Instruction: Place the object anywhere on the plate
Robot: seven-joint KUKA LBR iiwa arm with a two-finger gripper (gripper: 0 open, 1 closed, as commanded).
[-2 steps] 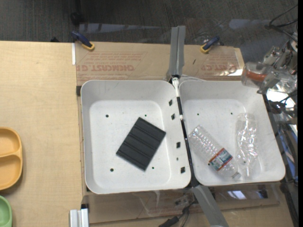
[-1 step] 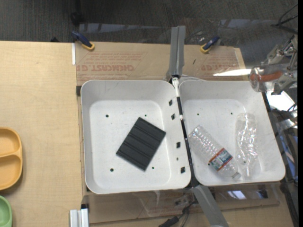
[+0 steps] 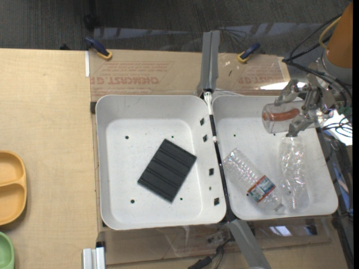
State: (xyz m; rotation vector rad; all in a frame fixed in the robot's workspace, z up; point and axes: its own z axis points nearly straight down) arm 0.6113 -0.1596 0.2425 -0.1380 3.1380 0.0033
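Landmark: black ribbed plate (image 3: 167, 170), a flat dark rectangle with lengthwise grooves, lying turned at an angle on the floor of the left bin (image 3: 104, 150), nothing on it.
Task's thing: reddish-brown object (image 3: 280, 115), small and elongated, lying roughly level, with a pale glossy or see-through layer around it; its exact shape is too blurred to tell.
Where it is: well to the right of the plate and a little farther back, over the rear part of the right bin (image 3: 247, 108), just beside the gripper.
Gripper (image 3: 294, 119): shiny metal, far right of the plate, touching or nearly touching the reddish-brown object's right end.
Grip state: cannot be told from this view, nor whether the object is held.
Arm (image 3: 339, 38): orange band at the far right, farther back than the plate, cables trailing beside it.
Labelled bottle (image 3: 249, 178): crushed clear plastic with a red and blue label, right of the plate across the bin divide.
Second bottle (image 3: 294, 172): clear, crumpled, farther right again, below the gripper.
Orange dish (image 3: 11, 186): divided, far left of the plate on the counter (image 3: 45, 105).
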